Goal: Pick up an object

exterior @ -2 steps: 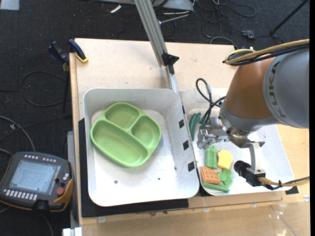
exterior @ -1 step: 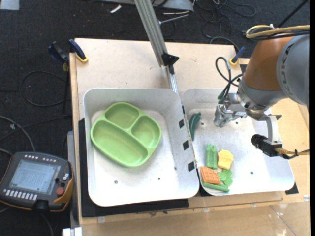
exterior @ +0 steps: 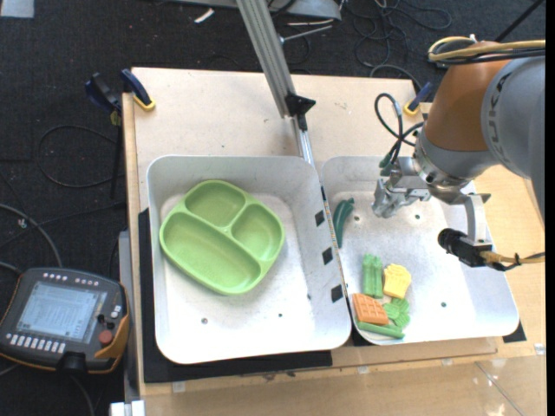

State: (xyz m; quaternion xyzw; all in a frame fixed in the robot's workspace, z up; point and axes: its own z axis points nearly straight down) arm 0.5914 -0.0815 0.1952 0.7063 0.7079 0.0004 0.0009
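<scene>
Gripper (exterior: 388, 204) hangs upper middle of right bin (exterior: 486, 310), jaws' opening cannot tell, nothing visibly held. Toy pieces (exterior: 382, 297) lie lower in that bin, green pod (exterior: 342, 218) just left. Pickup not yet done.

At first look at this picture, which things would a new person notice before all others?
Most striking is the bright green divided plate alone in the left bin. Next is the arm's orange band at upper right, its gripper above the right bin. Small colourful toy pieces cluster near that bin's front edge.
</scene>
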